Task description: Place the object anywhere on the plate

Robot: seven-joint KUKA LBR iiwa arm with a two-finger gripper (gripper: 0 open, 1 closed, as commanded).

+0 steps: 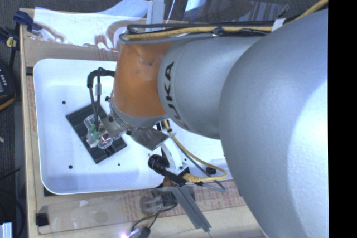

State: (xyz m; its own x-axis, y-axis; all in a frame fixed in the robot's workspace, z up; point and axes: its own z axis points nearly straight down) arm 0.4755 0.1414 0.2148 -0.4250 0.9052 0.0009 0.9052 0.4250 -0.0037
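A dark square plate (pixel 78 119) lies tilted on the floor of the left white bin (pixel 53 136). My gripper (pixel 96 135) hangs right over the plate's middle, low above it or touching it. A small greenish bit (pixel 95 133) shows at the gripper's tip, and I cannot make out what it is. The grey arm with its orange band (pixel 142 83) reaches in from the right and hides the right bin.
A black cable loop (pixel 93 79) runs from the wrist down to the gripper. Yellow and black cables (pixel 187 175) hang over the bin's front right corner. A clear plastic sheet (pixel 83 3) stands behind the bins. The wooden bench edge (pixel 95 212) runs along the front.
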